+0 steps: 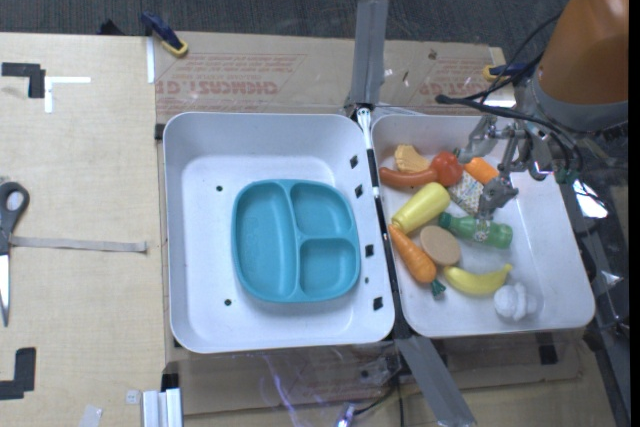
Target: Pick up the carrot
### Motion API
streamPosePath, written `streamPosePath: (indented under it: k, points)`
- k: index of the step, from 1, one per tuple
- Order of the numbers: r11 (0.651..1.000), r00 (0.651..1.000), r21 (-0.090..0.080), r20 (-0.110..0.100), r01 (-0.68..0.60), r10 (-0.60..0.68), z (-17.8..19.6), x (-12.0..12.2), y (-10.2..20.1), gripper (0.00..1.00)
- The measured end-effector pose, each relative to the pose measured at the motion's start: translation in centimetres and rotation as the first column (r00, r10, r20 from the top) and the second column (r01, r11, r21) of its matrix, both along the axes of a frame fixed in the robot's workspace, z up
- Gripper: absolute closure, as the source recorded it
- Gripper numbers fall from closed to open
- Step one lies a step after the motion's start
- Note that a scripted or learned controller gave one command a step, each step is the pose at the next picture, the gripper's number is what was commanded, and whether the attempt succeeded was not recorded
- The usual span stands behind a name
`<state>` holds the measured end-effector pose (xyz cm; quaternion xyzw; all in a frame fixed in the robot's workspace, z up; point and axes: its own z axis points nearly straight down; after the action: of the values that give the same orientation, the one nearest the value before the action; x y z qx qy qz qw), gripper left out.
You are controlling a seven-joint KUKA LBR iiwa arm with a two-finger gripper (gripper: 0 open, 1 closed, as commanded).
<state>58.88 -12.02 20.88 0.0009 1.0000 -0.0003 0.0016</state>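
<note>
Pincer (492, 202) state unclear, hanging right of the stubby orange carrot (413, 254) with dark green tip.

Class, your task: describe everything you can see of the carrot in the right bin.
The carrot is a smooth orange toy, plastic by its look, with a small dark green stub at its lower end. It lies flat on the floor of the right bin, close to the left wall, slanting from upper left to lower right. The corn lies just above it and a tan disc touches its right side. The gripper hangs apart from it, over the green bottle.
</note>
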Motion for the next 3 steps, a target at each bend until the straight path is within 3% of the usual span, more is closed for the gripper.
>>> streamPosePath:
  k: [1,2,3]
  points:
    - [1.000,1.000,0.000,0.001,0.029,-0.029,-7.3,4.4,-4.5,0.00]
    - [1.000,0.999,-0.003,0.013,0.029,-0.029,-10.9,7.2,-4.4,0.00]
    - [0.990,0.990,-0.005,0.012,-0.140,0.140,-10.9,6.9,-9.3,0.00]
